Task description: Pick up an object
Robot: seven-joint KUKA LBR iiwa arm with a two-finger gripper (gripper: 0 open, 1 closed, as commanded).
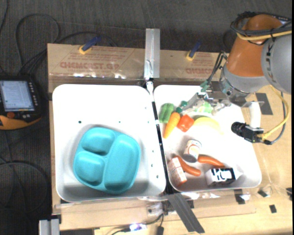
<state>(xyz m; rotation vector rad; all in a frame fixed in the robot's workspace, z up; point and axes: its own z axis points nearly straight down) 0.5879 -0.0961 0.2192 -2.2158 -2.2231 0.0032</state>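
Blue tray in left bin; toys right bin.

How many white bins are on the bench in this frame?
2. The left bin holds a blue divided tray; the right bin holds the small toy items, with the gripper over its upper part.

Overhead slanted view, seemingly mid-distance

A divided tray lies in the left bin, toy foods in the right bin.
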